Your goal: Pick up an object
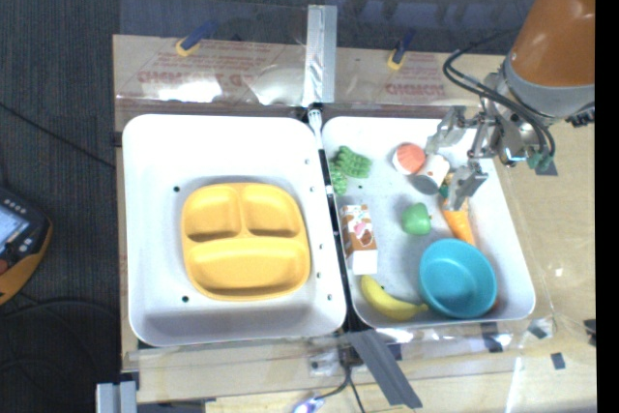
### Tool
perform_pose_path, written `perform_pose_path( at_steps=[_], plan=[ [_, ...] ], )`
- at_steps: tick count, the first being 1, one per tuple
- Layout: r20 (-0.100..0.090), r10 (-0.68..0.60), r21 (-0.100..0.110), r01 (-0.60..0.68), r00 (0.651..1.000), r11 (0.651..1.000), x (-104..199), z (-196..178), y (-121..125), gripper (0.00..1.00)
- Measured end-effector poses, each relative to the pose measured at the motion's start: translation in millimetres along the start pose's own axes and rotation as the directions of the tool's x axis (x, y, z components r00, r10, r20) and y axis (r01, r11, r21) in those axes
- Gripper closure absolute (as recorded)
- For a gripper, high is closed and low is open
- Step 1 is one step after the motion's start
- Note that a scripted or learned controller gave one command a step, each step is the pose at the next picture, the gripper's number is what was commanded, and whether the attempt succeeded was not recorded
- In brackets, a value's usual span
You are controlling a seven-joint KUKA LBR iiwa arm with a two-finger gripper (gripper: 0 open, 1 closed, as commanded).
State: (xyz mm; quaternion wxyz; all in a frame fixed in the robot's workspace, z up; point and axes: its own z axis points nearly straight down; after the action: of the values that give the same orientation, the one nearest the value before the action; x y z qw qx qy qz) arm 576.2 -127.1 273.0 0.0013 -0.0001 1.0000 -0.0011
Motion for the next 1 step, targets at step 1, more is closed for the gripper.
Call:
perform_pose_path(
  at_steps=[1],
  plan=[
    [0.010,0.250,-0.003,-0.250,0.968,0.968,32.2,182.7,-30.7,0.00]
  ],
)
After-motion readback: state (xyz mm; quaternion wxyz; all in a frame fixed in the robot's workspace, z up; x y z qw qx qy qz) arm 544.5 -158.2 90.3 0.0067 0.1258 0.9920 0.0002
